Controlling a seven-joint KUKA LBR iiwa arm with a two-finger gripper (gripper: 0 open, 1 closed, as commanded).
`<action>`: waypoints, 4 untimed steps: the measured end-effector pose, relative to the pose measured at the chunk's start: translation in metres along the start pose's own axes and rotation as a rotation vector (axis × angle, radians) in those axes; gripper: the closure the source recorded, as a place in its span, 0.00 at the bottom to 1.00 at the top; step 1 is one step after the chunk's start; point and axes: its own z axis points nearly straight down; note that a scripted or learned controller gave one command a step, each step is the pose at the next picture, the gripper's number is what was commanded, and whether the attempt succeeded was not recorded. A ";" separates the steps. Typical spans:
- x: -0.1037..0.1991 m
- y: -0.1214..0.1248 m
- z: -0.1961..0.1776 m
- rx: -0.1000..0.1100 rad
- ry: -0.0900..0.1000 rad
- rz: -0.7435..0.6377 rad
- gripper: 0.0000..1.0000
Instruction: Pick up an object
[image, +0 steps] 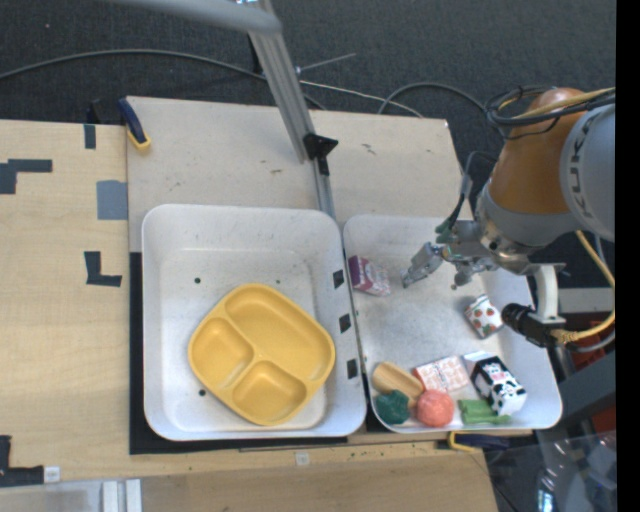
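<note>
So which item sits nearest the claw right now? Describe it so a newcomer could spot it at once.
Look at the right-hand white bin, the one without the yellow tray. Against its left wall, near the top, lies a small pink-purple packet, to the left of the claw. It sits alone, while the other small items crowd the bin's bottom edge.

no legible text. small pink carton (369, 276) and red-and-white packet (443, 374) in the right bin (400, 240) bear printing, too small to read.
</note>
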 end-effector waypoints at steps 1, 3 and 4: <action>0.000 0.000 0.000 0.000 0.000 0.000 0.00; -0.004 -0.001 0.097 0.005 -0.001 0.002 0.00; -0.004 -0.001 0.116 -0.001 -0.002 0.001 0.00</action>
